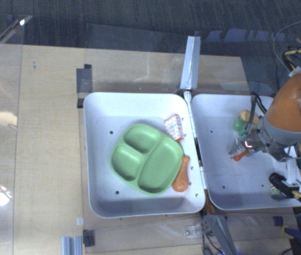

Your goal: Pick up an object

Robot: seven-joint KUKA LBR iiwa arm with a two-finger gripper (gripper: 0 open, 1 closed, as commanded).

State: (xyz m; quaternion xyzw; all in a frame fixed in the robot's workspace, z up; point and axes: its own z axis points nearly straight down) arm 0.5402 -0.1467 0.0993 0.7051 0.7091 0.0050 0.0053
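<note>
The left bin (93, 158) holds a green divided plate (147, 158) with three compartments, lying flat near the middle of the bin. A small red-and-white patterned packet (173, 125) lies at the plate's upper right edge, close to the bin's right wall. An orange piece (181, 178) lies against the plate's lower right rim.

The right bin (219, 187) sits just beside the left one, their walls touching. In its upper half lies a small green item (238, 125) with a yellow bit (244, 114) just above it. The gripper (247, 142) is down in this bin, just below the green item, and the arm (291, 110) with its orange band reaches in from the right. Whether the gripper is spread or pressed together cannot be told from here. A small orange-red piece (238, 156) lies on the bin floor just under the gripper's tip; I cannot tell whether they touch.

Both bins rest on a pale wooden bench (39, 185). A clear panel (1, 89) with bright reflections covers the bench's left part. A grey metal bar (190, 62) runs back from the seam between the bins. Dark ribbed flooring (113, 9) lies beyond the bench.
</note>
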